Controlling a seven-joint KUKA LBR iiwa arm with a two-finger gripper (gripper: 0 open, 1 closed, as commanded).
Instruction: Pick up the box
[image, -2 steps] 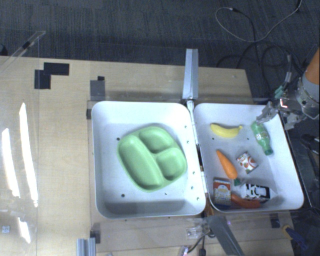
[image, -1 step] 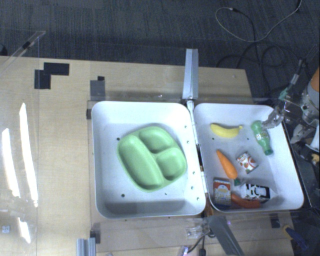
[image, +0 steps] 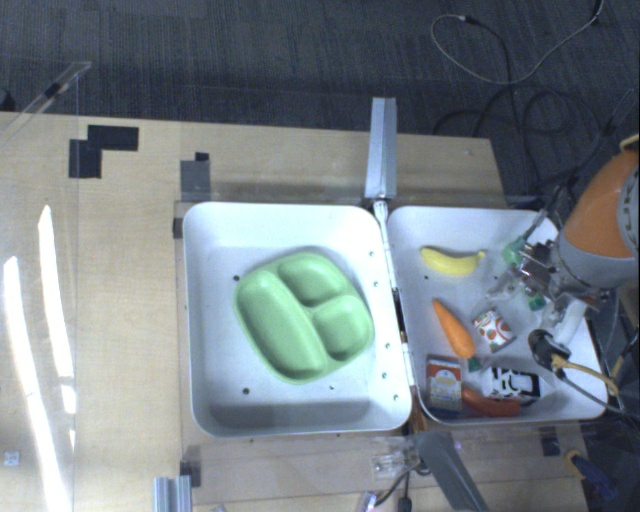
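One box (image: 445, 381) near carrot (image: 454, 329), gripper (image: 527, 268) apart

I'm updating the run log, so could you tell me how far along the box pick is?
Nothing looks done yet. The box lies at the near edge of the right bin, beside the carrot. The gripper hangs over the bin's far right side, apart from the box. Reaching, grasping and lifting all remain.

Shiny plastic, pale wood

The green tray (image: 303, 316) looks like smooth, shiny plastic. Both white bins (image: 205, 330) look smooth and a bit glossy. The bench (image: 110, 330) is pale, matt wood. The box (image: 444, 383) looks like printed card.
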